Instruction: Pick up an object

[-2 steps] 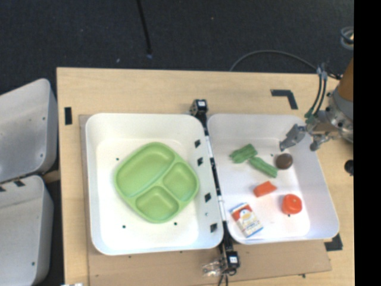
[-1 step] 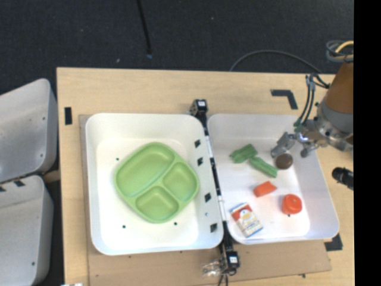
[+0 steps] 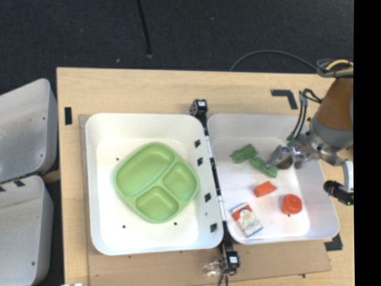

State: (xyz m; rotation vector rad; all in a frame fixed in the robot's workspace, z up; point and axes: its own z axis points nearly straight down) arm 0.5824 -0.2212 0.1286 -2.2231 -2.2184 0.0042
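— White bins: contents?
— Left bin (image 3: 95, 231): green tray (image 3: 156, 182). Right bin (image 3: 321, 222): green piece (image 3: 243, 154), second green piece (image 3: 263, 165), orange block (image 3: 265, 189), orange cap (image 3: 292, 204), small carton (image 3: 246, 219).
— Gripper?
— Gripper (image 3: 280, 158) low in right bin, touching the second green piece; whether the jaws are open or closed I cannot tell.

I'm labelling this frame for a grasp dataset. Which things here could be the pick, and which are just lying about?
Candidates, in the right bin:
green pieces, at the gripper
orange block
round orange object
small box

Lying about:
green divided plate in the left bin
black cable
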